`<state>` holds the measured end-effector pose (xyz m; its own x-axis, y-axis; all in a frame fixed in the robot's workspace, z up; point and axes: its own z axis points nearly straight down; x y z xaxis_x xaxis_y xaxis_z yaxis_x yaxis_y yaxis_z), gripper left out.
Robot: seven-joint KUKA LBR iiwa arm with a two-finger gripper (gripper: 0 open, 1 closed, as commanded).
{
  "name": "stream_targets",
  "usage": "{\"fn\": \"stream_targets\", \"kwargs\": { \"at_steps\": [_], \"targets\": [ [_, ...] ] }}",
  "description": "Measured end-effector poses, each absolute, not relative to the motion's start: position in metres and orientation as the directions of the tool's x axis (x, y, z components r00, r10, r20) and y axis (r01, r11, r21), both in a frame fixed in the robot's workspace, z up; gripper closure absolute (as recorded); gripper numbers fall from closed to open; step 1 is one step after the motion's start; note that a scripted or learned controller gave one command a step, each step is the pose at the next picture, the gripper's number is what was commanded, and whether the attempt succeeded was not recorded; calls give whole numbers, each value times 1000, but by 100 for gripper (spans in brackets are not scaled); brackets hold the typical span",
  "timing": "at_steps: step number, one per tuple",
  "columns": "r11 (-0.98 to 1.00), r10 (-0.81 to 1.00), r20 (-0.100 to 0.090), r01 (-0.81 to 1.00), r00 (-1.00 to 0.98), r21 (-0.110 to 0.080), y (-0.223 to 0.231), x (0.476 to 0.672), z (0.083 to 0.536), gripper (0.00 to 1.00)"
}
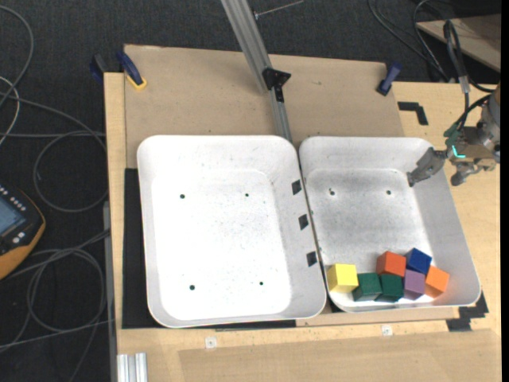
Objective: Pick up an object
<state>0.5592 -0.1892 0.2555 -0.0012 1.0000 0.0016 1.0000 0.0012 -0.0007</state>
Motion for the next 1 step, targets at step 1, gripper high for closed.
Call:
{"fn": "stream_targets", "kwargs": {
  "at_steps": [1],
  "targets": [
    [1,1000,2,1000,-1,-5,-184,554,211,0]
  ]
}}
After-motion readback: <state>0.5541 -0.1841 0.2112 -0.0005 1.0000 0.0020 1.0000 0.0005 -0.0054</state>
